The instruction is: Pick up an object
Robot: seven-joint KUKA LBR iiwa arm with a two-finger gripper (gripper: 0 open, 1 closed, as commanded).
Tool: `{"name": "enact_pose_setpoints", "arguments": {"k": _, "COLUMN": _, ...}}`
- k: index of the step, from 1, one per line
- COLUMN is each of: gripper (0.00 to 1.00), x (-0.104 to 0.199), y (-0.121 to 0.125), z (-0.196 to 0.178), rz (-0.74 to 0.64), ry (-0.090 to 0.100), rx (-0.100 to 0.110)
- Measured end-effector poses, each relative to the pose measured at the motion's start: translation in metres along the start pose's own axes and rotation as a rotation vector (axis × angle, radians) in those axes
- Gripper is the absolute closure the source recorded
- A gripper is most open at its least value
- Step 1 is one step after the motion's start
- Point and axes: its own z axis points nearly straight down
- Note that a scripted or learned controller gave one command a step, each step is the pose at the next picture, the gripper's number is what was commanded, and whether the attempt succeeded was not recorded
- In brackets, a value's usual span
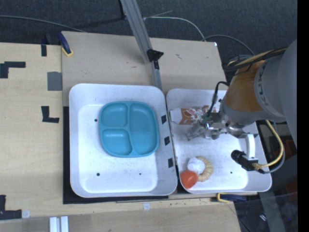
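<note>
In the camera view, the tool (197,131) hangs low over the right bin (251,180), in its far half toward the left wall. Whether it is apart or together cannot be told from this slant, and nothing is seen clamped in it. The nearest thing to pick is a red-and-white packet (192,114), lying flat near the right bin's far left corner, just beyond the tool and perhaps touching it.

To do the grasp well, the tool should probably centre over the packet and come straight down. A flat, soft wrapper gives little to pinch, so it is likely to slide or crumple toward the wall.

In the right bin's near left corner lie a white ball (195,164), a beige ring (208,170) curled against it, and a red ball (189,179) just beside both. They are well apart from the packet and not in the way. The close left wall is the main hindrance.

Left of the right bin, a second bin (84,144) holds a blue divided plate (129,128). Both bins rest on the counter (106,57).
</note>
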Motion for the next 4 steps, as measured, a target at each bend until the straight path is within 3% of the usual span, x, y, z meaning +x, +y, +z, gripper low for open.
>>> {"name": "enact_pose_setpoints", "arguments": {"k": 1, "gripper": 1.0, "x": 0.001, "y": 0.001, "z": -0.012, "rz": -0.002, "ry": 0.001, "rx": -0.003}}
{"name": "enact_pose_setpoints", "arguments": {"k": 4, "gripper": 1.0, "x": 0.0, "y": -0.006, "z": -0.151, "rz": 0.0, "ry": -0.001, "rx": -0.011}}
